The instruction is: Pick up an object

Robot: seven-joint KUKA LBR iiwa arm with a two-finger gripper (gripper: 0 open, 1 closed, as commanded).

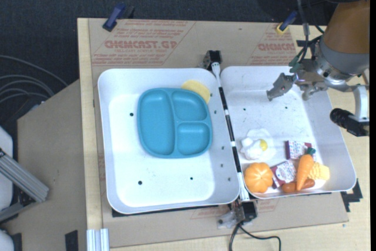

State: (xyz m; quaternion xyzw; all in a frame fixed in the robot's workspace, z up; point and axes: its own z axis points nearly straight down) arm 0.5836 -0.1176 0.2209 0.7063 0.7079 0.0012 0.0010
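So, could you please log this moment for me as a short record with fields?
left bin: blue divided plate; yellow item behind the plate, partly hidden
right bin: toy food clustered at its near end
toy food: fried egg, orange, carrot, small red-and-white packets
arm: gripper above the far part of the right bin, away from the toys
held: nothing seen between the fingers
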